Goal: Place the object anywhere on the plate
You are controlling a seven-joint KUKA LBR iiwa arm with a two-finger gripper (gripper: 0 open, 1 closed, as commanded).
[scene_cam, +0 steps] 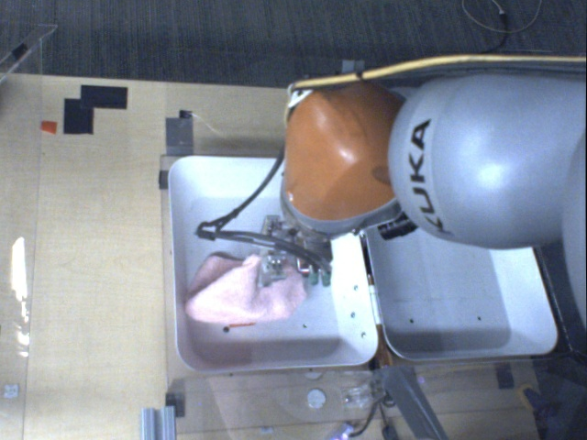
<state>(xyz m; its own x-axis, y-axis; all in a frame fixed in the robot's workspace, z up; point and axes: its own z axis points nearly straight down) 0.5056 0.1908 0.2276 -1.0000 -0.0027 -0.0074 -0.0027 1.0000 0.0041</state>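
On your left, the pink cloth point(240, 291) lies crumpled on the floor of the left bin point(197, 191), the gripper point(275, 269) sits right at its upper right edge, its grip impossible for you to judge, and the right bin point(477, 328) follows.

Two white bins stood on the bench: the left bin point(183, 246) around the gripper point(275, 269), the right bin point(477, 328) beside it; one pink cloth point(234, 291) lay under the gripper
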